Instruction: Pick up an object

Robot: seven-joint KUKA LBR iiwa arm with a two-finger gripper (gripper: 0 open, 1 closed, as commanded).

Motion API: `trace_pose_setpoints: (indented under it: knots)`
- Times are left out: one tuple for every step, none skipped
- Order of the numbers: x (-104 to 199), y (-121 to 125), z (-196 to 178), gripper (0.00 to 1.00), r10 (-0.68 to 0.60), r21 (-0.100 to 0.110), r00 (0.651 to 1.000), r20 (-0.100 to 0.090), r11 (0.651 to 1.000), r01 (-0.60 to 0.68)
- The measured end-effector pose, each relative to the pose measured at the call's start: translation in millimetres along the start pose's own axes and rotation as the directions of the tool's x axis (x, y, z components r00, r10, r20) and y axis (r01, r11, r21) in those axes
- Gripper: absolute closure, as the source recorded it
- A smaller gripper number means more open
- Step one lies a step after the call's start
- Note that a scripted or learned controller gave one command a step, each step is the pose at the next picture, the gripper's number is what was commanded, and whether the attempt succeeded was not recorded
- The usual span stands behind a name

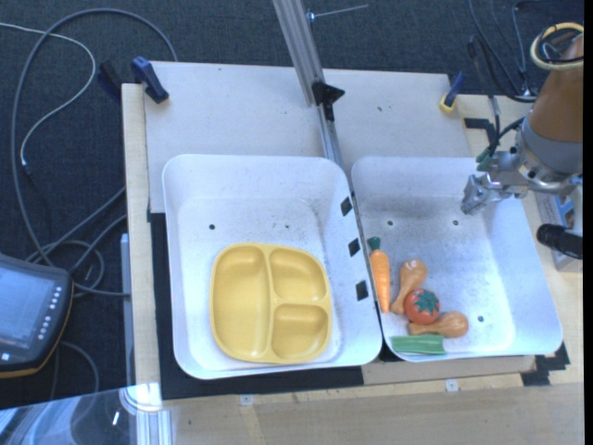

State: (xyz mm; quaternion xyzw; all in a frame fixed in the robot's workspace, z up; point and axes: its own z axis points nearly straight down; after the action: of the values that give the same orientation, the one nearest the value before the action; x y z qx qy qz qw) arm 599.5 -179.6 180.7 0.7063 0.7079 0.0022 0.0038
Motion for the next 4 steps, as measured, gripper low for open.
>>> trace_pose_setpoints:
  knots:
    - [-1.2,3.5,-44.3,1.00,0.001,0.001,1.000,0.000,1.000,-0.001]
    - [-2.3,14.1,-105.3,1.00,0.000,-0.001,1.000,0.001,1.000,0.000]
    - [51.8,13.0,-89.5,1.00,-0.004,0.011,1.000,-0.005,1.000,0.004]
    - [107.2,4.5,-83.5,1.00,-0.004,0.012,1.000,-0.006,1.000,0.004]
